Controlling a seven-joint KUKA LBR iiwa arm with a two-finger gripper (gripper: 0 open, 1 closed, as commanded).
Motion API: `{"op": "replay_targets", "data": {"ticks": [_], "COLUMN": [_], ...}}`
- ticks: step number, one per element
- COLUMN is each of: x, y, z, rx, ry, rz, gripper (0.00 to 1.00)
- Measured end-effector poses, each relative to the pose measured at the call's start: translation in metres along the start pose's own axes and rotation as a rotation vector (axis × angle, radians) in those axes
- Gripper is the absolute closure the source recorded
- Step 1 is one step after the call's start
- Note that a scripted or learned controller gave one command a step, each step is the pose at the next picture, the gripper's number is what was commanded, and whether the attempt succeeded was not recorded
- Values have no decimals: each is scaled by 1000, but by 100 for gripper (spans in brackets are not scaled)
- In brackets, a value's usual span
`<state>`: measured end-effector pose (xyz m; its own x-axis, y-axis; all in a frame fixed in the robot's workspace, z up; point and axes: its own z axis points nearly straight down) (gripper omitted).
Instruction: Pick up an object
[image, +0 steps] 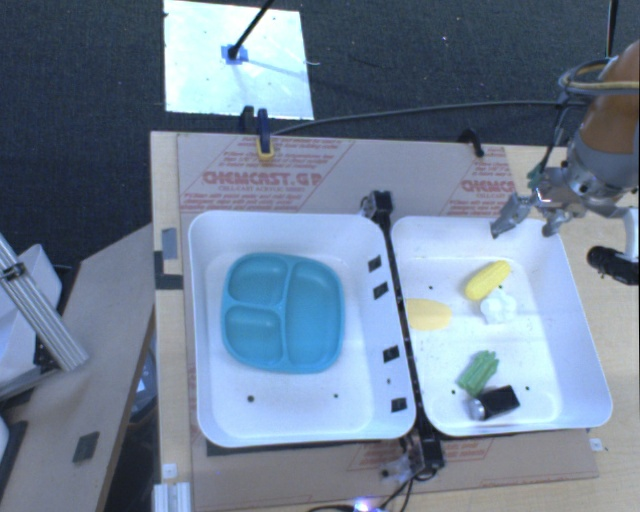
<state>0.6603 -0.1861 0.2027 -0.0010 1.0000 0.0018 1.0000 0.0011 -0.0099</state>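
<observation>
The gripper (528, 213) is hanging over the far right corner of the right bin (590, 385) with its 2 fingers spread wide and nothing between them, while the objects are lying lower in that bin: a corn cob (487, 279) touching a white lump (499, 306), a yellow piece (429, 314) near the divider, and a green toy (479, 371) just beside a black can (494, 403). Because the corn cob and white lump are touching, a descent there is risking a finger landing on 1 and knocking both aside, and the rounded pieces are likely to be slipping out of a closing grip. The left bin (205, 250) is holding a blue plate (283, 312).
</observation>
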Motion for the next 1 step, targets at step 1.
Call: {"op": "replay_targets", "data": {"ticks": [1], "x": [0], "y": [3], "z": [-8], "rx": [-12], "ry": [-3], "rz": [-3], "gripper": [0]}}
